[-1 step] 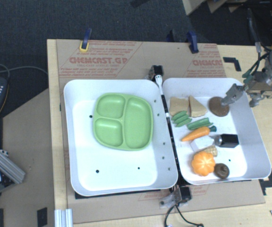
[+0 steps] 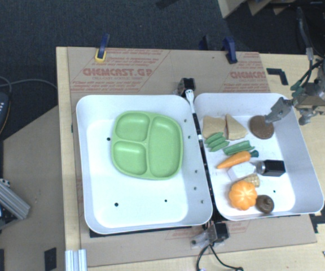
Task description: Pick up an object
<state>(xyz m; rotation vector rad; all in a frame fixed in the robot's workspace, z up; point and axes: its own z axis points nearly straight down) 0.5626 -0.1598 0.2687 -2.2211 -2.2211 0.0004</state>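
While the arm leans in over the right bin (image 2: 301,151), we find the gripper (image 2: 279,110) angled down-left, its fingers too blurred to judge. The brown cookie (image 2: 260,127) lies just below and left of them, apparently untouched.

End effector (image 2: 280,109) low at far right, angled leftward, arm behind

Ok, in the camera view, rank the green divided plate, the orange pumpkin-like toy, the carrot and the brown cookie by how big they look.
1. Green divided plate, by far the largest.
2. Orange pumpkin-like toy.
3. Carrot and brown cookie: too close to rank; the carrot looks longer, the cookie wider.
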